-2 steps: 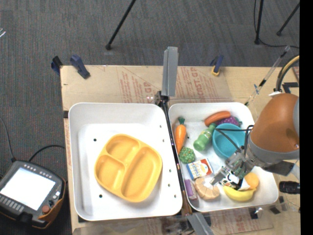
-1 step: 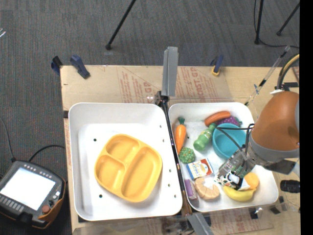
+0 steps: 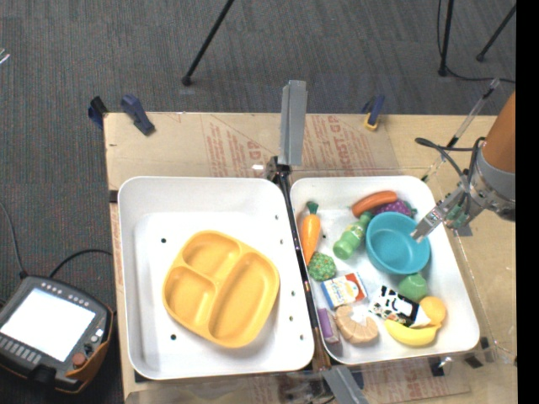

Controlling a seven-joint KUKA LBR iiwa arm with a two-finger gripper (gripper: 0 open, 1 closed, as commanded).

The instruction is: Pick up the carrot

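The carrot (image 3: 310, 232) is orange with a green top and lies along the left wall of the right bin (image 3: 467, 305), its green end pointing to the back. My gripper (image 3: 427, 225) hangs at the right side of that bin, over the right rim of a blue bowl (image 3: 396, 244). It is well to the right of the carrot and nothing shows between its fingers.
The right bin also holds a hot dog (image 3: 375, 202), a green bottle (image 3: 349, 241), broccoli (image 3: 321, 267), a small carton (image 3: 343, 291), bread (image 3: 357, 326), a banana (image 3: 413, 334) and other toys. The left bin (image 3: 135, 209) holds a yellow divided plate (image 3: 221, 287). A tablet (image 3: 46, 326) lies at lower left.
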